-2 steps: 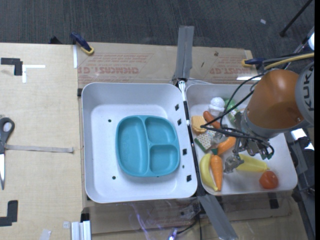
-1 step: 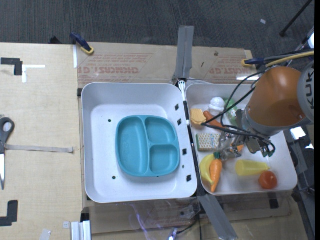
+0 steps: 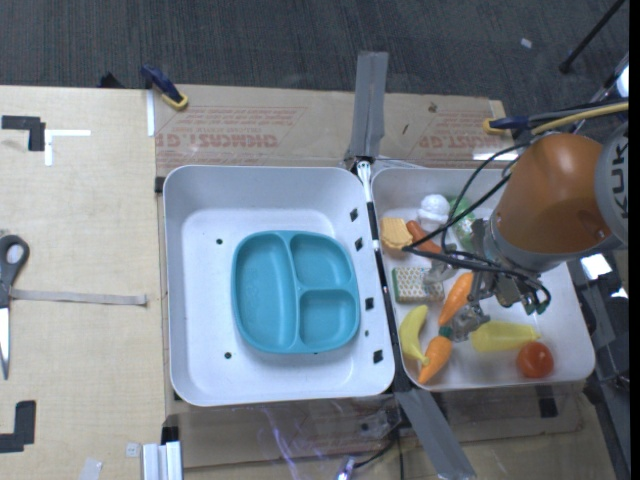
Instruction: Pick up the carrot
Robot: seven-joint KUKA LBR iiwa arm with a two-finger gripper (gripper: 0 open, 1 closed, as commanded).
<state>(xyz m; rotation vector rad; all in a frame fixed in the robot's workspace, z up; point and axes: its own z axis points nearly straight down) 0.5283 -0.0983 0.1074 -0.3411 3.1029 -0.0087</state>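
**Orange carrots under the gripper in the right bin**

Orange carrot (image 3: 455,298) lies tilted in the right bin (image 3: 568,363), its upper end beneath the gripper (image 3: 478,303), which hangs low over it at the end of the arm (image 3: 550,203). Whether the fingers grip the carrot, or how wide they stand, cannot be told: wrist and cables cover them. Measured from that carrot, a second carrot (image 3: 435,358) (shorter and fatter) lies just below, near the bin's front wall. A banana (image 3: 412,330) lies just left of the carrot, curved along the bin's left side. A small sponge-like block (image 3: 410,284) sits at its upper left, touching or nearly so. Farther up and left are an orange-yellow piece (image 3: 396,233) and, beside that, a white item (image 3: 434,208). To the carrot's lower right lies a yellow piece (image 3: 505,336), and beyond it a tomato (image 3: 535,359) in the bin's front right corner. Well left of the carrot, in the left bin (image 3: 190,298), rests a teal plate (image 3: 296,291) with three compartments. Scissors (image 3: 10,298) lie far left on the bench.
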